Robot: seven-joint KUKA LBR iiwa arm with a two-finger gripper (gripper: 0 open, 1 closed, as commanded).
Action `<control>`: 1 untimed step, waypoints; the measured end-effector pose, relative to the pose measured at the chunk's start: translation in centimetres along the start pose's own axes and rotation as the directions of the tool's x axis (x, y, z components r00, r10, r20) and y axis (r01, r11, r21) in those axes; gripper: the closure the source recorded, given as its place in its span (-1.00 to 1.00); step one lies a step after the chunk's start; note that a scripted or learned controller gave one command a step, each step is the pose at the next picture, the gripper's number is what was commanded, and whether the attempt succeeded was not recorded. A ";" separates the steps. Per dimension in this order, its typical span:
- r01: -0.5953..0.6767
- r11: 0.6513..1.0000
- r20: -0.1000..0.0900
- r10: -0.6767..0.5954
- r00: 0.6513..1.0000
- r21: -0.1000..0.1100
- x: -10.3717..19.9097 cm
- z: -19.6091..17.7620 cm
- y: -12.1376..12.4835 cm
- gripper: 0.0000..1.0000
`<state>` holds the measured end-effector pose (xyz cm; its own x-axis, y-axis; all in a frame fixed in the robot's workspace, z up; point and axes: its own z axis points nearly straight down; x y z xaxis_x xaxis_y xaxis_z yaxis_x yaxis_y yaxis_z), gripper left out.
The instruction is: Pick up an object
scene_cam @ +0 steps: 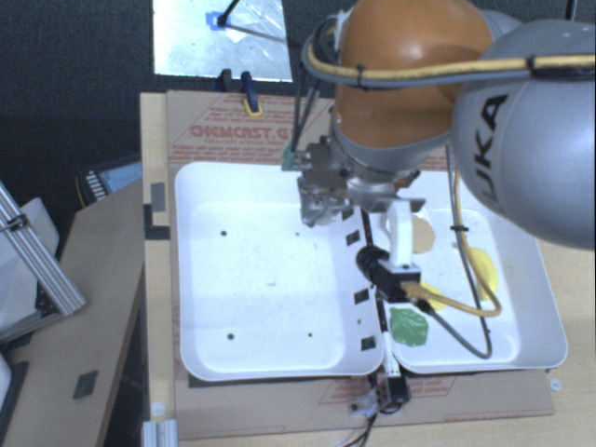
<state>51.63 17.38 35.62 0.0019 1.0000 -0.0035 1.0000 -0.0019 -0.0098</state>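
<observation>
From my seat at the remote console, I see the arm (466, 91) reaching in from the right, its orange band bulking large over the far side of the bins. The gripper (321, 203) hangs low over the left bin (251, 277), close to that bin's far right corner and near the divide between the two bins. I cannot tell whether it is released or clenched (the wrist hardware hides the tips from this angle), and I see nothing between them.

The objects all lie in the right bin (531, 333). A green object (408, 326) sits near the front of it, just beside the divide. A yellow object (481, 266), long and curved, lies further right, partly under a grey cable (461, 277) that drapes down from the arm. A tan round object (424, 237) rests further back, partly hidden behind a white bracket (400, 236) on the arm's hardware.

Both bins rest on a cardboard sheet (233, 128) with red lettering.
</observation>
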 end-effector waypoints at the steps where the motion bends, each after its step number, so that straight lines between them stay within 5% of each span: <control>1: 0.010 1.000 -0.005 -0.010 1.000 -0.010 3.7 -0.7 -3.1 1.00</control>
<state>48.52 21.05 36.39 -0.0083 1.0000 0.0020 1.0000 0.0083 0.0001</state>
